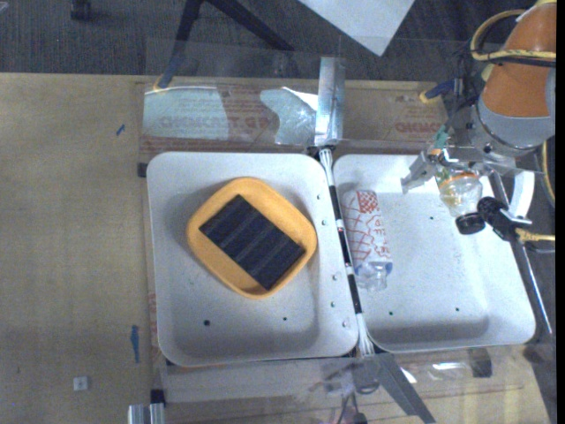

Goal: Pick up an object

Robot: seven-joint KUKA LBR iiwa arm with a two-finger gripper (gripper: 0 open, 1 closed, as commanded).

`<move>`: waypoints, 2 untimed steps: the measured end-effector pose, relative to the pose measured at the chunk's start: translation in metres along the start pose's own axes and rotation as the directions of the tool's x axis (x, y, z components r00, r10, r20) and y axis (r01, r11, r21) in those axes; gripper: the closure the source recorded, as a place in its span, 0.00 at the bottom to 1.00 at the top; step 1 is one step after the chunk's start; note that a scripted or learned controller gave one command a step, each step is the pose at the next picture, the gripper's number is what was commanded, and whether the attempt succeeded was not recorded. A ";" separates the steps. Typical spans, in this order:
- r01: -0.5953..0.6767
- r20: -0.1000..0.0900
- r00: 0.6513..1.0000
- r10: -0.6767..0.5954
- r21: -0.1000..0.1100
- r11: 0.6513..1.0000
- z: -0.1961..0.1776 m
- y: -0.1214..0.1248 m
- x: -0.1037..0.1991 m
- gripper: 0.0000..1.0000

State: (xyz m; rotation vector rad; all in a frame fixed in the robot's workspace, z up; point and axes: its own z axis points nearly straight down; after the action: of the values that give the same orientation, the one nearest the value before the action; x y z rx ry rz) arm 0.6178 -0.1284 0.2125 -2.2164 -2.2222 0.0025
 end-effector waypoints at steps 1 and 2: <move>0.072 0.003 0.997 -0.072 -0.006 0.997 0.098 0.010 0.023 0.00; -0.031 0.002 1.000 0.031 -0.004 0.999 0.028 0.037 0.052 0.00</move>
State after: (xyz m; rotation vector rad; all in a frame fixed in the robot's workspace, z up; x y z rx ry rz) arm 0.6547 -0.0760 0.1847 -2.2540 -2.1900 0.0004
